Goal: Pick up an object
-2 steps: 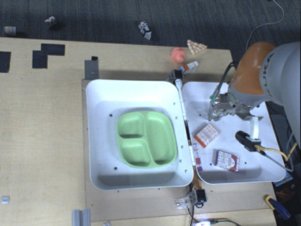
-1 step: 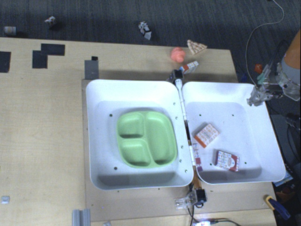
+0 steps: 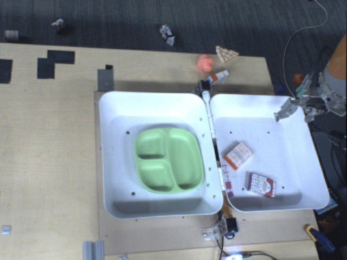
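You have two shallow white plastic bins side by side: the left bin (image 3: 108,145) and the right bin (image 3: 303,161). The left one holds a single pale green moulded tray (image 3: 169,159) with three compartments, lying flat. It looks stiff, light and smooth, probably slippery; you would likely need to pinch it at a rim or a divider wall, since the flat of it offers no hold.

The right bin holds two small packets. The orange-and-white carton (image 3: 238,155) sits near the bin's middle, turned at an angle; it looks light and crushable, best taken across its narrower sides. The red-and-white printed packet (image 3: 262,184) lies just below it, apart from it, near the front wall, and looks flat and thin, harder to get under.

The two-finger gripper (image 3: 295,108) hangs at the right bin's upper right corner, holding nothing; I cannot tell whether it is spread or closed.
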`<state>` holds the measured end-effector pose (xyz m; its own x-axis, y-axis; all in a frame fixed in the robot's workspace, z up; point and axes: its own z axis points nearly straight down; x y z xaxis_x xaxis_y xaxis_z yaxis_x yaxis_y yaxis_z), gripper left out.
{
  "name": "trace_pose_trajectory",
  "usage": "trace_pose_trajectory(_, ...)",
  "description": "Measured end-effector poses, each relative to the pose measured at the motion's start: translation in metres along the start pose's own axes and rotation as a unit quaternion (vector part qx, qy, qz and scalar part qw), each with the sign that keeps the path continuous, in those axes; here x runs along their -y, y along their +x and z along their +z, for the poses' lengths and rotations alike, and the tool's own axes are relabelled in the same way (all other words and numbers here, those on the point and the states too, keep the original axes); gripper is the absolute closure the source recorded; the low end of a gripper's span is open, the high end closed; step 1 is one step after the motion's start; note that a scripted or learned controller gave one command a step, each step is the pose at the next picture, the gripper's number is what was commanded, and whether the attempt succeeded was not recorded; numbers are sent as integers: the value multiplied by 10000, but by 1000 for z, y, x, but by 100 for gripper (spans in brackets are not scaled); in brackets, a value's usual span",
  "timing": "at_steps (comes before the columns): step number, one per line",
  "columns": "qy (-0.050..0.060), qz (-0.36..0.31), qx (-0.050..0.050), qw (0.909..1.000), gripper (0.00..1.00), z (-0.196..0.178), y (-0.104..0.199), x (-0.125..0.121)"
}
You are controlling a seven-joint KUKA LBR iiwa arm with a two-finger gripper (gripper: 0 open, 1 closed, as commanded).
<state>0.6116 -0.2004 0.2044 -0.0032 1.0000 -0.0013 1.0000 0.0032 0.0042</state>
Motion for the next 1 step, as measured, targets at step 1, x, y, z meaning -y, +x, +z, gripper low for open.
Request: trace_pose_trajectory(1,-12,-3,-9,10000,0,118,112,19)
